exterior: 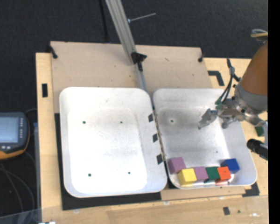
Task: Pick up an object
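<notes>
Several small blocks lie along the near edge of the right bin (pixel 186 101): a purple block (pixel 177 164), a yellow block (pixel 187 176), a mauve block (pixel 201 173), a green block (pixel 212 173), an orange block (pixel 223 173) and a blue block (pixel 230 164). My gripper (pixel 213 123) hangs over the middle right of that bin, well behind the blocks. It is open, with nothing between its fingers. The arm's orange band (pixel 256 76) rises above it at the right edge.
The left bin (pixel 65 125) sits beside the right one, with a row of black clips (pixel 155 136) between them. A slanted metal rail (pixel 123 29) stands behind the bins. A grey handheld device (pixel 7 129) lies off the bench at the left.
</notes>
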`<state>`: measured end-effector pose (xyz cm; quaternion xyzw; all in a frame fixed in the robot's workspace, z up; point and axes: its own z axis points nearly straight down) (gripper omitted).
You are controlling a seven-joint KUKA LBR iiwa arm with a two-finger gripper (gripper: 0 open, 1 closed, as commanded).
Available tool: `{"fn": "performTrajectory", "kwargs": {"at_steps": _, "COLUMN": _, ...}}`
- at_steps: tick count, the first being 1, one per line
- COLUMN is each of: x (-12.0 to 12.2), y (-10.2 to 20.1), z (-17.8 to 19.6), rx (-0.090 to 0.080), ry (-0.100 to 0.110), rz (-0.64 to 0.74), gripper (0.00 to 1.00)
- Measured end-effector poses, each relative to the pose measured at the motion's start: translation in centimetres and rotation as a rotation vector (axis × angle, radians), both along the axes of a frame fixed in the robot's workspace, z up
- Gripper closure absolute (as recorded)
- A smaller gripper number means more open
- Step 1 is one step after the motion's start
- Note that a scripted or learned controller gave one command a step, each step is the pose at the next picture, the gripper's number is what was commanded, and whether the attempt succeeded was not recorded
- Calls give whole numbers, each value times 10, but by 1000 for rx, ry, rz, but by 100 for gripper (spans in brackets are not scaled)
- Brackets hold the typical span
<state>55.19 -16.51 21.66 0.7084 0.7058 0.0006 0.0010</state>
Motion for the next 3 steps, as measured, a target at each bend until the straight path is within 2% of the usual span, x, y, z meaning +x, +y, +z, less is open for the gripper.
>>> {"fn": "performTrajectory", "kwargs": {"at_steps": 1, "x": 37, "y": 33, "z": -96, "rx": 1, "ry": 7, "rz": 9, "gripper": 0}}
{"fn": "performTrajectory", "kwargs": {"at_steps": 2, "x": 38, "y": 30, "z": -80, "rx": 0, "ry": -1, "rz": 5, "gripper": 100}}
{"fn": "performTrajectory", "kwargs": {"at_steps": 3, "x": 10, "y": 93, "z": -16, "rx": 3, "ry": -4, "rz": 12, "gripper": 100}}
